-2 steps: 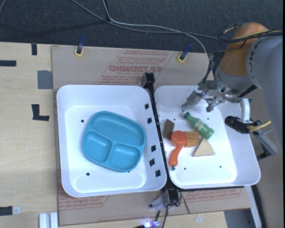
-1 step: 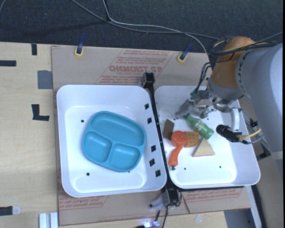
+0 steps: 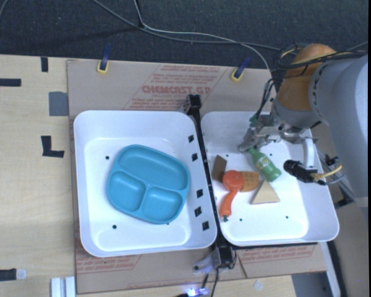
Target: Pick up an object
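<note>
Green bottle [image 3: 264,164] lies just below the pincer [image 3: 255,142].

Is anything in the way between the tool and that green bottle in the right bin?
Nothing visible. The tool sits right at the upper end of the green bottle in the right bin. The orange scoop and tan wedge lie beyond the bottle.

Both white bins [image 3: 86,166] are looking like smooth plastic with a faint sheen. The blue divided tray [image 3: 148,184] is showing as matt plastic, and the green bottle [image 3: 264,164] as glossy plastic. The orange scoop [image 3: 230,190] is appearing smooth (probably plastic). Brown cardboard [image 3: 167,88], matt and printed, is lying beneath. The arm's grey casing [image 3: 343,110] is looking smooth, satin.
</note>
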You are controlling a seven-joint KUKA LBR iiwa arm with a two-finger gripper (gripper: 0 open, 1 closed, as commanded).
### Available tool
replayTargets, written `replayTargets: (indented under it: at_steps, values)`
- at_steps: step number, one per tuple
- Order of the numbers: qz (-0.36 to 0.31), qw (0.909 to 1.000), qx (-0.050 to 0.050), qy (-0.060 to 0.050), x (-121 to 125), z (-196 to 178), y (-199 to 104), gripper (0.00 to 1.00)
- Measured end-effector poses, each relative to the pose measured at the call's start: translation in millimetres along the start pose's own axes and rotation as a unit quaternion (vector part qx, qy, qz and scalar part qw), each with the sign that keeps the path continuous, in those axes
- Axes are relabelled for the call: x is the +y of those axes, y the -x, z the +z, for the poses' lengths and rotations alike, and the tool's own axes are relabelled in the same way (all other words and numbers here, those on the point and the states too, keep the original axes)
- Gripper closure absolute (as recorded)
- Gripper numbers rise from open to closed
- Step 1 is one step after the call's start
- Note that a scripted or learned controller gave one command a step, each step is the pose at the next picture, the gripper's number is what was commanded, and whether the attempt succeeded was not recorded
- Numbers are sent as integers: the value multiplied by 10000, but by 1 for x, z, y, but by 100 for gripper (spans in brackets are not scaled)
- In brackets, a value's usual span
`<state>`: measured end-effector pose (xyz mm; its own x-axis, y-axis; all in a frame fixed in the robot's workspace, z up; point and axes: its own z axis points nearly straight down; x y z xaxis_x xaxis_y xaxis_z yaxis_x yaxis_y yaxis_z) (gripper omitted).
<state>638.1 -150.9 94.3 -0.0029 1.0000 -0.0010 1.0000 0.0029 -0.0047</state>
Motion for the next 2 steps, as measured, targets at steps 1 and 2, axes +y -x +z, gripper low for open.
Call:
replayTargets:
  at_steps: [1, 2]
  values:
    - [6, 10000, 5, 22, 3, -49, 9, 100]
    - [1, 10000, 9, 24, 3, -91, 3, 100]
